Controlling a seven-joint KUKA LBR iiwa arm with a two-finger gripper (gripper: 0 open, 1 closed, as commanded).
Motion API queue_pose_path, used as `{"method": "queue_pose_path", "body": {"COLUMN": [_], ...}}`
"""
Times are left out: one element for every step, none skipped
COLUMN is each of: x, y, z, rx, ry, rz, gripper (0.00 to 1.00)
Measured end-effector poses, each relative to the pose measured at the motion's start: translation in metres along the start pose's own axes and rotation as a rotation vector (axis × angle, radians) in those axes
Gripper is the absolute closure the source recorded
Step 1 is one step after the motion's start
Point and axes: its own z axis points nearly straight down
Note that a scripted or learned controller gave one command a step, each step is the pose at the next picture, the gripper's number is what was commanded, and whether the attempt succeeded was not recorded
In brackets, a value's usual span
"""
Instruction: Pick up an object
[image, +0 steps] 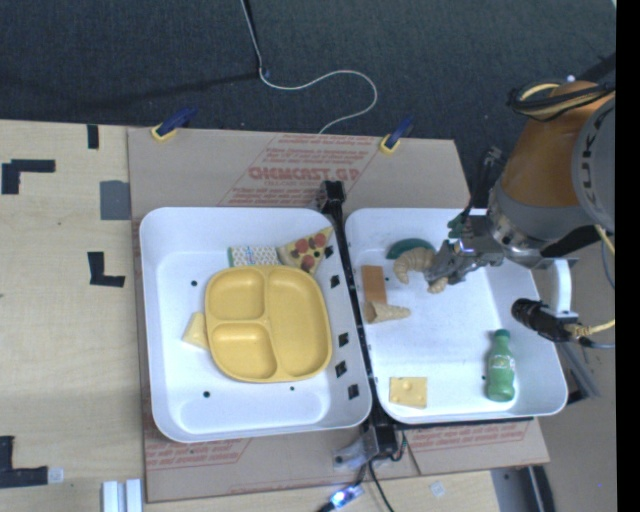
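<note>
Croissant-looking tan piece (408, 264) is my guess for the target, sitting near the back of the right bin (452, 340), just beside the gripper (447, 268). Going biggest first though: the grey-and-orange arm (545, 170) leans in from the right and angles down over that bin's back half, probably because that's where the little stuff is clustered. The left bin (160, 330) is mostly taken up by a yellow divided plate (268, 323), with a pizza slice toy (308, 248) poking out behind it, so there's little room to grab over there anyway. Back in the right bin, a green bottle (500, 366) lies near the front right corner, well apart from everything, and a brown block (373, 285) sits by the dividing wall. A flat cheese square (407, 391) lies near the front edge, likely too thin to pinch easily. A small teal piece (408, 245) touches the tan one from behind. Can't tell from here whether the gripper is open or closed, or holding anything; there's a tan bit right under it, too blurry to call.
</note>
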Motion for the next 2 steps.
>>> {"method": "queue_pose_path", "body": {"x": [0.048,0.103], "y": [-0.027,-0.046], "z": [0.007,0.006], "rx": [0.001,0.0], "ry": [0.001,0.001], "rz": [-0.001,-0.003], "gripper": [1.0,1.0]}}
